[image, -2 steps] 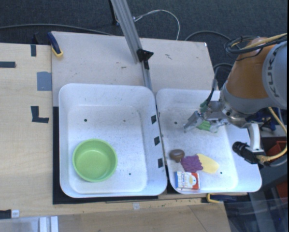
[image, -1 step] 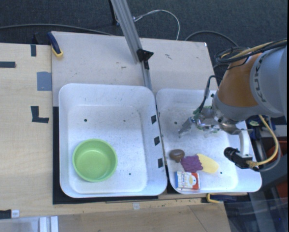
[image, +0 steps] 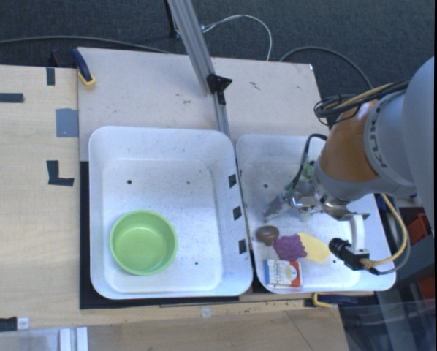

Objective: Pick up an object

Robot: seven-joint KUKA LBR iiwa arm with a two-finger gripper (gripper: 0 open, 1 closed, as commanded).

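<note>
My gripper [image: 283,202] hangs low over the middle of the right bin [image: 256,154], on the grey arm with its orange band. Just below it in the view lies a small brown round object [image: 267,233]. Beside that sit a purple lumpy object [image: 290,246] and, touching it on the right, a yellow piece [image: 317,249]. A small red and white box [image: 283,273] lies at the bin's near edge. I see none of these in the gripper's grasp.
A green bowl [image: 143,241] sits in the near left corner of the left bin [image: 167,159]. A grey metal pole [image: 196,39] slants across the back of the bench. Black cables trail off the wrist at the right bin's right side.
</note>
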